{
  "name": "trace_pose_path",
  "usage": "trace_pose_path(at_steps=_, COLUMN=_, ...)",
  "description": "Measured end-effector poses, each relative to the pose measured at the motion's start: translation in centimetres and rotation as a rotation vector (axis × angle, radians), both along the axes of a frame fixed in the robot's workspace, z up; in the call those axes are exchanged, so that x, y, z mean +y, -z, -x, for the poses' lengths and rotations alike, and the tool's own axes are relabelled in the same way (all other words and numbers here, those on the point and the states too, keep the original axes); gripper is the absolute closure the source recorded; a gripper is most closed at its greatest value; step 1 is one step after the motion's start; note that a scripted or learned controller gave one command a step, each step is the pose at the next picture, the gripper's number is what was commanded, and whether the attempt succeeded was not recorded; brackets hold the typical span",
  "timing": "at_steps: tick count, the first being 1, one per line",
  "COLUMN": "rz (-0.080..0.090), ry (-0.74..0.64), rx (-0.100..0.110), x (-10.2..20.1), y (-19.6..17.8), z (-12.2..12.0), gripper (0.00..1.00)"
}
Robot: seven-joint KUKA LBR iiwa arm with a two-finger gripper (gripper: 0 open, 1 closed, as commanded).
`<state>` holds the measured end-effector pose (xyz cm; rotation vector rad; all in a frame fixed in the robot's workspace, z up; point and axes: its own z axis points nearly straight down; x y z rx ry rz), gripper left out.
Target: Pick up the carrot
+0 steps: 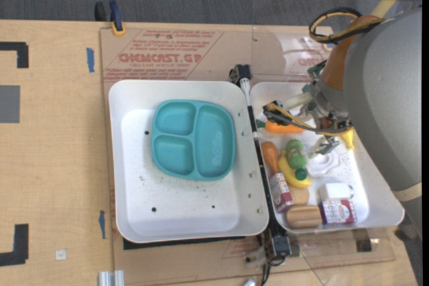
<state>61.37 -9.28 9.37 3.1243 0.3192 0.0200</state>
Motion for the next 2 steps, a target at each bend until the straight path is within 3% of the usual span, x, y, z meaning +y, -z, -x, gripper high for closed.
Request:
trace_pose_path(at_steps=1, rz=0.0, ry=-0.001, rx=0.025, x=-0.2, y=0.3, z=-4.4, gripper=0.0)
trace_pose_path(at_steps=2, rz=0.005, ry=-0.001, rx=-0.015, x=-0.4, y=-0.2, z=3.5, gripper=0.0)
